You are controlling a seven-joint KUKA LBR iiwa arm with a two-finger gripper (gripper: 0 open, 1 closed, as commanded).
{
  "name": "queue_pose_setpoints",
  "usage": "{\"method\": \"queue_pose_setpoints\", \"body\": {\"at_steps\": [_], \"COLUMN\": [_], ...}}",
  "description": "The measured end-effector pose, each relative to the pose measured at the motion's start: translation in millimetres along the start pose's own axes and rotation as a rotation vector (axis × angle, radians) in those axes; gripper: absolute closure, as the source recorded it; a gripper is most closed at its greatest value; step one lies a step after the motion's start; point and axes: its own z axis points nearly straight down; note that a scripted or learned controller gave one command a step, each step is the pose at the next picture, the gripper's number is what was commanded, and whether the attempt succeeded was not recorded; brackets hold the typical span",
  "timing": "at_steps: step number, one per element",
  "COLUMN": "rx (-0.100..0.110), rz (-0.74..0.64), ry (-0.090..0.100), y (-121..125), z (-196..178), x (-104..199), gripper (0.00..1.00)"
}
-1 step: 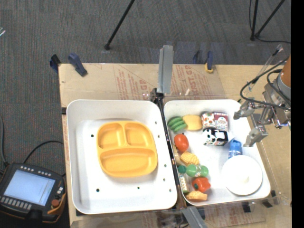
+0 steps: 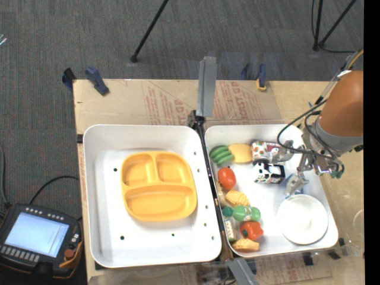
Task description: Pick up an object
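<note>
Yellow divided tray [image 2: 159, 184] in a white bin [image 2: 98, 218]; black-and-white cow toy [image 2: 269, 172]; red tomato [image 2: 227, 177]; white bowl [image 2: 304, 219].

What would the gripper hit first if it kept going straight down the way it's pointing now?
Probably bare floor of the right bin, between the black-and-white toy and the white bowl. The gripper points down there, though depth is hard to judge from this slanted view.

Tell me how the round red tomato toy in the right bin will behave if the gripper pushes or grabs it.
The tomato looks round and glossy, so it would probably roll when nudged and may slip from the fingers. It looks like light toy plastic. The green piece and corn close by might block a roll.
</note>
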Motion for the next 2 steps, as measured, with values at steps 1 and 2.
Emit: {"method": "queue_pose_setpoints", "body": {"at_steps": [1, 2], "rx": [0.006, 0.001], "rz": [-0.168, -0.1], "ry": [-0.017, -0.002], "y": [81.7, 115.2], "z": [29.5, 36.5], "x": [-8.2, -26.0], "gripper": [0.0, 0.0]}}
